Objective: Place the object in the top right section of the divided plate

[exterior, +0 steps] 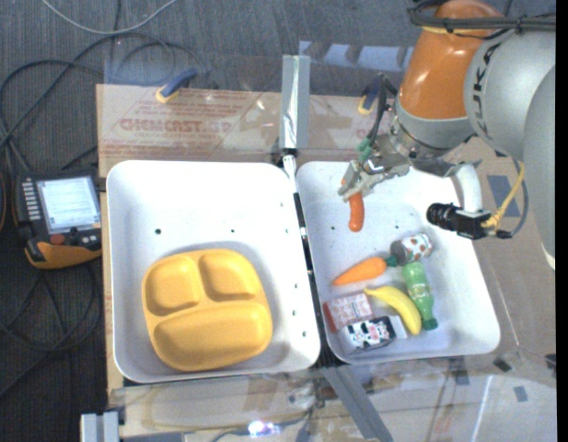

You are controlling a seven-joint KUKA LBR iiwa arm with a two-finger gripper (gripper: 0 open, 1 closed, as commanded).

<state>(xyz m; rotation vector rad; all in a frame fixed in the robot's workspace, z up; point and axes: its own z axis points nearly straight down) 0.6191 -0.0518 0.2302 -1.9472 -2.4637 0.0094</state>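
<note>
Orange sausage hangs from gripper, mid-bin.

A robotics lab: an industrial arm over two white bins on a counter, loose cables across grey carpet, a handheld controller.

A yellow divided plate is seen in the left white bin, its two smaller sections toward the far side and the large one nearest the camera. Over the right bin, a small orange sausage-shaped object is held hanging upright between the fingers of the gripper, above the bin's far left part. Grouped at the near side of that bin are a carrot, a banana, a green bottle, a small round can and two flat packets.
</note>
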